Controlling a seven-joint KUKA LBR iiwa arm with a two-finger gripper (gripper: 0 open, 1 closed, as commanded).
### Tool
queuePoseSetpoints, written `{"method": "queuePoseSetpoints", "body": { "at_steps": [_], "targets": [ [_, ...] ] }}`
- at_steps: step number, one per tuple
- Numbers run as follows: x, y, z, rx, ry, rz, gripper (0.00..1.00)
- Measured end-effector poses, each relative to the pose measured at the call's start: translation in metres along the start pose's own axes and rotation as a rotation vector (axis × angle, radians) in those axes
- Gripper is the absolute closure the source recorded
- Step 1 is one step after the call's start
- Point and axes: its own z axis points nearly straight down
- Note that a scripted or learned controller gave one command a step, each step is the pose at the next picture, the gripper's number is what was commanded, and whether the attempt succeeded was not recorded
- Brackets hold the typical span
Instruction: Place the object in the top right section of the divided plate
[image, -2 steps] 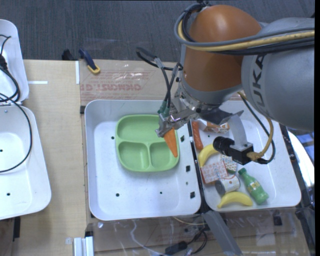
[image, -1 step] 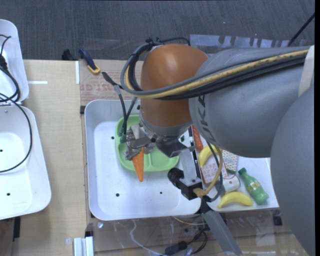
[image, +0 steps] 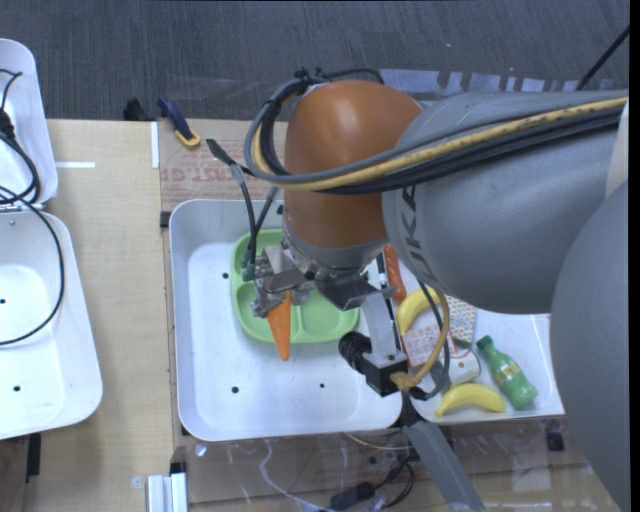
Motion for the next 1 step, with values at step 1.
{"method": "queuePoseSetpoints", "body": {
  "at_steps": [1],
  "targets": [
    [-0.0125,0.0399,-0.0434,-0.006,0.002,0.213,1.00]
  ]
}}
